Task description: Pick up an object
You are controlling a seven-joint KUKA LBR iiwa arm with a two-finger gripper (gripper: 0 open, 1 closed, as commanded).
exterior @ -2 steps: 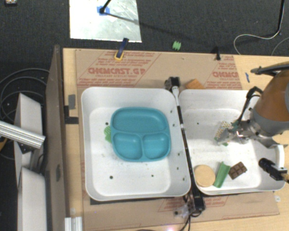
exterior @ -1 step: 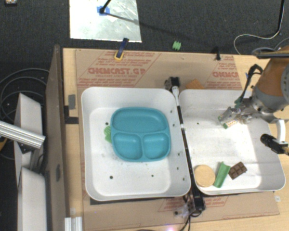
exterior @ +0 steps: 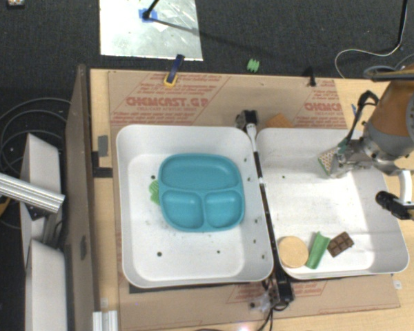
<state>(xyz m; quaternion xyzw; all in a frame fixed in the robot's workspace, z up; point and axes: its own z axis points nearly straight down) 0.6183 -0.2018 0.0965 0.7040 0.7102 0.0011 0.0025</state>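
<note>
Nearest, a cookie [exterior: 293, 251], green block [exterior: 317, 249] and brown piece [exterior: 340, 243] lie unpicked in the right bin [exterior: 310, 192] while the gripper [exterior: 339, 163] sits low at its far edge, grip unclear, so picking remains.

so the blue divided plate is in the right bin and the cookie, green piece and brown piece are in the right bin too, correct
Not quite. The camera view shows the blue divided plate in the left bin, not the right one. The cookie, green piece and brown piece are indeed in the right bin.

Green item [exterior: 154, 190] half under tray [exterior: 200, 191]
</note>
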